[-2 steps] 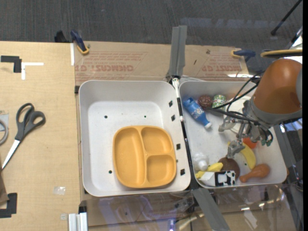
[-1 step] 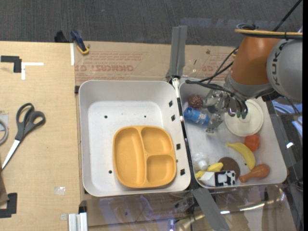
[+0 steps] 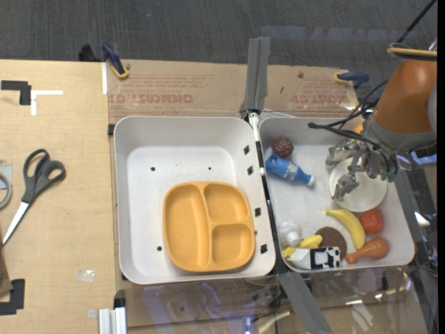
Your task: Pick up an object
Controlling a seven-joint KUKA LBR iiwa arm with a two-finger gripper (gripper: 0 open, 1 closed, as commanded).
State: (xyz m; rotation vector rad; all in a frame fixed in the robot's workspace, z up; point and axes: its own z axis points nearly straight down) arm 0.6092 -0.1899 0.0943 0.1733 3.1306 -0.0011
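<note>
At the frame's right, the claw [image 3: 348, 175] is seen spread open above a round white plastic lid [image 3: 363, 193], nothing held

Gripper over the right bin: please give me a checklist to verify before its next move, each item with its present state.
1. Gripper is above the right bin: ok.
2. Something is held by the gripper: cannot tell.
3. A target lies under it, the white round dish: ok.
4. Banana and red ball crowd the dish: not ok.
5. Blue bottle is apart from the gripper: ok.
</note>
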